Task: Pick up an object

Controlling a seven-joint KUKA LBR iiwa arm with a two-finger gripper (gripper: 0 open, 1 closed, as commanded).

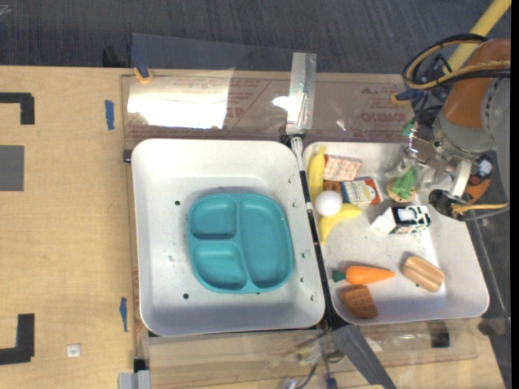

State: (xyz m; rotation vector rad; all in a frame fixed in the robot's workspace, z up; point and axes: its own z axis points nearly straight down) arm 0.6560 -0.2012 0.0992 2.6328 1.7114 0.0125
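The right bin (466, 298) holds several toy items. Among them are a yellow banana (316, 171), a white ball (328, 203), two small printed cartons (350, 178), a green leafy toy (401, 186) and a black-and-white piece (409, 217). An orange carrot (370, 275), a tan bread roll (423, 272) and a brown slice (358, 301) lie nearer the front. My gripper (415, 167) hangs over the bin's far right corner, just above the green toy. Glare and cables blur the gripper's tip, and I see nothing clearly held.
The left bin (154, 177) bears a teal divided plate (241, 241). A clear plastic sheet and a metal divider (300, 96) stand behind the bins. The arm's grey body with its orange band (477, 96) and its cables crowds the right bin's far right side.
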